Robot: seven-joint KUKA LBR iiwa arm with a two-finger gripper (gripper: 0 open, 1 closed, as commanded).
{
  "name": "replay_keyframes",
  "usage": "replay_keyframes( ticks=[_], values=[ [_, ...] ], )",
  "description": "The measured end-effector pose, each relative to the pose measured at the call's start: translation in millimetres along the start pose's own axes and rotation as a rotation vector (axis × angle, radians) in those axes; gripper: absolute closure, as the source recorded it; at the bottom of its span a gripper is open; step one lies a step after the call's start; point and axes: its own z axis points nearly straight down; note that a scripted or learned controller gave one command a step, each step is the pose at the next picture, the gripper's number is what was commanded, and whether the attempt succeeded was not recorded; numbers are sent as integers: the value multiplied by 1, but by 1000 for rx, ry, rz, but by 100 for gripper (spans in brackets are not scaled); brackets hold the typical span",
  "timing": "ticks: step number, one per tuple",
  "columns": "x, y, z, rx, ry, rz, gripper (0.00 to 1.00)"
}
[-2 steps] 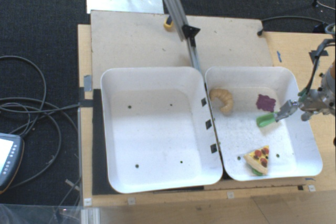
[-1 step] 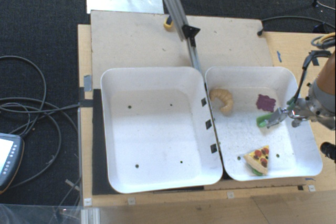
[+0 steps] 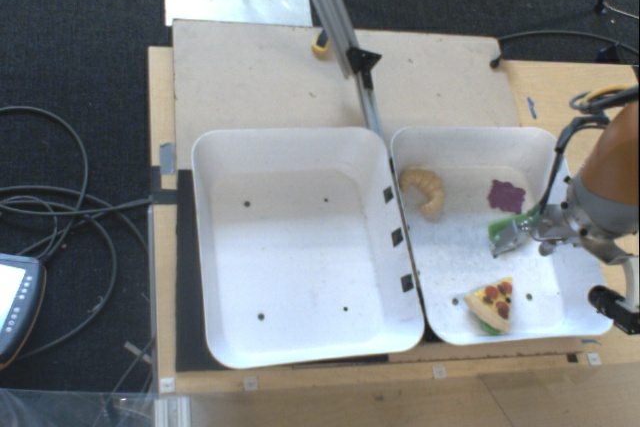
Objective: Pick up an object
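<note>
Two white bins sit side by side on the bench (image 3: 250,75). Within the right bin (image 3: 455,140) lie a croissant (image 3: 424,189), a purple piece (image 3: 506,196), a pizza slice (image 3: 492,303) and a green object (image 3: 500,231). Reaching in from the right, the tool (image 3: 515,237) is over the green object (whether it grips it, I cannot tell). The left bin (image 3: 215,150) lies alongside.

The arm (image 3: 610,165) is cut off by the right edge; the gripper (image 3: 518,233) covers part of a green object (image 3: 499,230), its shape unclear; the tablet (image 3: 15,300) is cropped at the left edge
</note>
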Motion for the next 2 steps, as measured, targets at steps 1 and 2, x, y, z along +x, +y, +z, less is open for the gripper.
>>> replay_keyframes(
  ticks=[1,2],
  values=[
    [-1,2,-13,-8,-3,-1,100],
    [-1,13,-72,-11,-5,-5,100]
  ],
)
